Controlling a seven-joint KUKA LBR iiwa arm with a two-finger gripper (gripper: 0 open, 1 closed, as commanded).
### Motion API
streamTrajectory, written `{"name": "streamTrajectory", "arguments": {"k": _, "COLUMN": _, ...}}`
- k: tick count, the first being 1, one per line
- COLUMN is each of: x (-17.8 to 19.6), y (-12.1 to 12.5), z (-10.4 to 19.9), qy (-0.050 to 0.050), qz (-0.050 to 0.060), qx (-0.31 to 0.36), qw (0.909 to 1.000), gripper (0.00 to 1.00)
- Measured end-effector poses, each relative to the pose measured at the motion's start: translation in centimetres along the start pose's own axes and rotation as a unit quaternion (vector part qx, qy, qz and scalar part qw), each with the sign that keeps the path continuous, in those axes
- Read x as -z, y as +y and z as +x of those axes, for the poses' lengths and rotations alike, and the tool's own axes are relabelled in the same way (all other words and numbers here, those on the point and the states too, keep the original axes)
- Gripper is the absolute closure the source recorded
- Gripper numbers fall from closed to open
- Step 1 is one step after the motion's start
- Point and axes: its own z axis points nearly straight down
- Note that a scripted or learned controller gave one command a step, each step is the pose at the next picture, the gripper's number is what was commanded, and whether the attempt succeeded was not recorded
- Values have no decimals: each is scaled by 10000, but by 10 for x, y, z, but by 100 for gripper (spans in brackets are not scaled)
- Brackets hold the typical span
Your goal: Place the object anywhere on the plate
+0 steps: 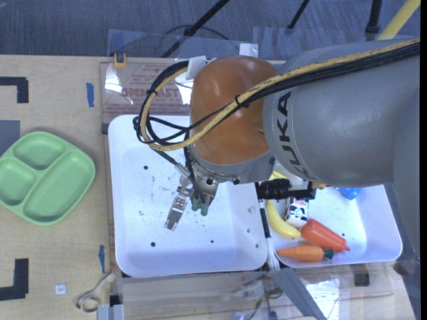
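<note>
Over left bin [133, 245] — hand [190, 205] pinches small green object [198, 204], green plate [45, 177] well apart.

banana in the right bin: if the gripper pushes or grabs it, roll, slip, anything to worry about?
The banana is curved, so a push would likely pivot or rock it rather than roll it. It looks smooth and glossy, probably a toy, so a pinch may slip off the narrow ends. It lies against the bin's dividing wall with the carrots close by, so finger clearance looks tight.
</note>
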Motion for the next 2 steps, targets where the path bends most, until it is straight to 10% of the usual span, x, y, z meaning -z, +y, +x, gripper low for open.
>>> {"name": "streamTrajectory", "arguments": {"k": 1, "x": 10, "y": 2, "z": 0, "qy": -13, "qz": -22, "qx": 9, "qw": 10000, "gripper": 100}}
{"name": "streamTrajectory", "arguments": {"k": 2, "x": -10, "y": -26, "z": 3, "qy": 7, "qz": 6, "qx": -363, "qw": 9993, "gripper": 100}}
